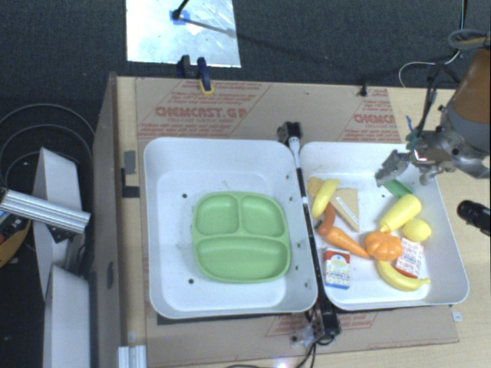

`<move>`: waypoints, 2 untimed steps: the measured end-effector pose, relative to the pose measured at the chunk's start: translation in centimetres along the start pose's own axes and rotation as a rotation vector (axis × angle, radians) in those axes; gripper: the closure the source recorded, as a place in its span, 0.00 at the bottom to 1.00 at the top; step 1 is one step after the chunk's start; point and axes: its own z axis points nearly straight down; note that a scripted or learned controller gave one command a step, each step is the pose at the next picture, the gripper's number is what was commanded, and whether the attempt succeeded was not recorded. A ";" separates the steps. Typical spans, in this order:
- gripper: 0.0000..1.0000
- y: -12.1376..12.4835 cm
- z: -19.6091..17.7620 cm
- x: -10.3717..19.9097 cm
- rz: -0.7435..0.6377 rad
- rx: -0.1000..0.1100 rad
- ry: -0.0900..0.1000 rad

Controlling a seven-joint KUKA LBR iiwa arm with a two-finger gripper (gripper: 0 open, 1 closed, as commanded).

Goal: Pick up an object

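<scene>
While the grey arm (469,106) reaches in from the right, its two-finger gripper (399,167) hangs over the upper part of the right-hand shallow white bin (453,282). Whether the fingers are released or clenched cannot be told from this angle, and nothing shows between them. Just below the gripper lies a small green block (397,188), partly hidden by it.

Toy food crowds the middle of that bin: a yellow squeeze bottle (400,211) beside a round yellow lemon (416,230), an orange fruit (383,245) touching them, a long orange carrot (343,238) lying slantwise, a yellow corn-like piece (324,197) near the bin's left wall, a pale sandwich slice (347,208) next to it, a small red-and-white carton (337,269) towards the front, a red-and-white packet (410,257) and a curved yellow banana (399,277) at the front right. These pieces lie close together, several touching.

A light green divided plastic plate (241,237) rests in the left-hand white bin (165,175). Both bins sit on a brown board marked with red lettering (230,102) covering the counter.
</scene>
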 end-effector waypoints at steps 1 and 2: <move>0.00 -5.4 8.2 -4.8 0.008 0.008 0.001; 0.00 -4.9 19.8 -6.2 0.002 -0.009 -0.007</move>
